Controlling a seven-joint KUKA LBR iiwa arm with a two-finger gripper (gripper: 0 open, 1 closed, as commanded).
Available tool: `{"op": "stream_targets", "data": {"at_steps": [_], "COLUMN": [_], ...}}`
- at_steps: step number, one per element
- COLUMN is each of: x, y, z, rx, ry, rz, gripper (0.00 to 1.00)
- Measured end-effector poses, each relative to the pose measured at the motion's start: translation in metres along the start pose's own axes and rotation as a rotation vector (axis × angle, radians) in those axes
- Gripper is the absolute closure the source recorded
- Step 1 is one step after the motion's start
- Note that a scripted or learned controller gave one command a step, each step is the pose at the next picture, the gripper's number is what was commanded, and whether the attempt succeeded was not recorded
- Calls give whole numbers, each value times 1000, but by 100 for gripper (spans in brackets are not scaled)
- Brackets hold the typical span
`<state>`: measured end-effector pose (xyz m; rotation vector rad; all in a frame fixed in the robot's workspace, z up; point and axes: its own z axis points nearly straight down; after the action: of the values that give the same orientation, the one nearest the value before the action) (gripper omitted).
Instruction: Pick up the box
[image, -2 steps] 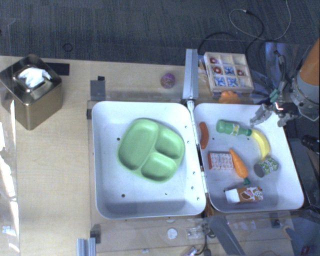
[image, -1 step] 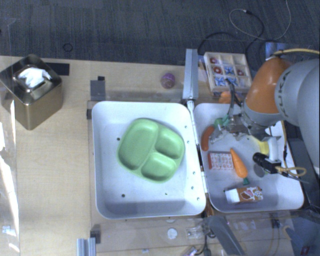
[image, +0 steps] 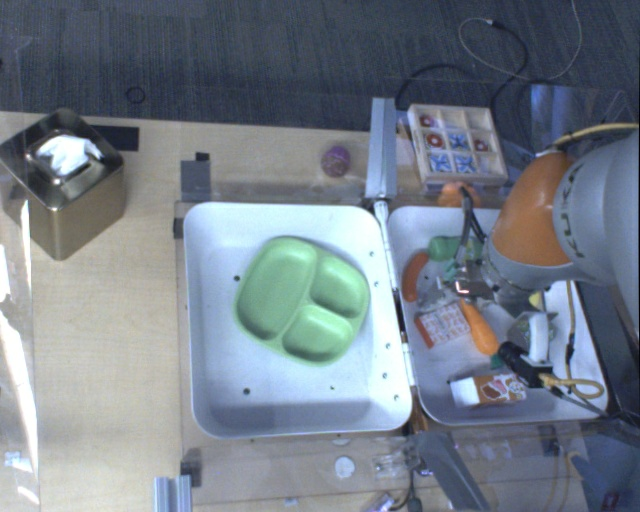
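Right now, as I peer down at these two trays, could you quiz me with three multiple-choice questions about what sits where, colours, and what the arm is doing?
1. Where does the green divided plate lie?
A. left bin
B. right bin
C. bare bench

2. What colour is the band above the arm's wrist?
A. blue
B. orange
C. green

3. Where is the gripper?
A. over the left bin
B. off the bench
C. low over the right bin

Answers: 1 A, the plate lies in the left bin; 2 B, the band is orange; 3 C, it hangs among the clutter there.
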<state>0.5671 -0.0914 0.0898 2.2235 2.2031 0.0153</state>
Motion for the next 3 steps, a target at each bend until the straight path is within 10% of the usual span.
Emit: {"op": "stream_targets", "data": {"at_steps": [1,2,3], "x": [0,0,8], "y": [4,4,39], "z": [-13,-13,1], "rx": [-11,-11,3], "ry": [-3,-3,0], "rz": [0,0,-16], "gripper": [100,0,0]}}
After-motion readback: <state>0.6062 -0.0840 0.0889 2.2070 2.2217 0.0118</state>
